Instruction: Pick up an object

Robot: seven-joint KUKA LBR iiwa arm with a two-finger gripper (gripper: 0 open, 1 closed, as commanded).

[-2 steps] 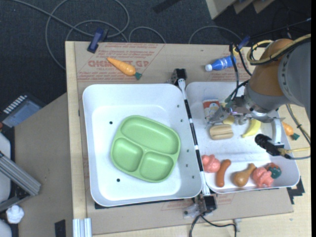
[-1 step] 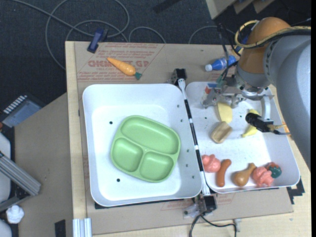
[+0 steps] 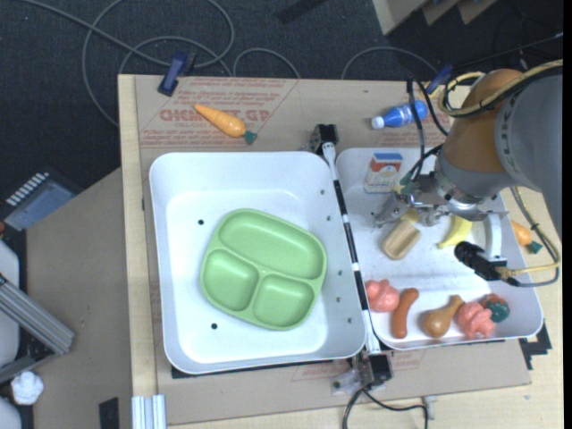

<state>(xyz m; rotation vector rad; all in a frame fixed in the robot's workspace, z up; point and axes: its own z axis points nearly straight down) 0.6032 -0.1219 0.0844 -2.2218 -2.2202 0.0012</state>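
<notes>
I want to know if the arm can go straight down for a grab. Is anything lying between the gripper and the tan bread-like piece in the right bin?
Nothing visible does. The gripper hangs just above the tan bread-like piece in the right bin. The closest neighbours, a yellow banana and a small carton, lie off to the sides.

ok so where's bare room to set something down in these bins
The left bin has bare floor all around the green tray, widest along its top edge. The right bin is crowded: the arm covers its upper part, and a sausage, drumstick and other toys line the bottom.
</notes>
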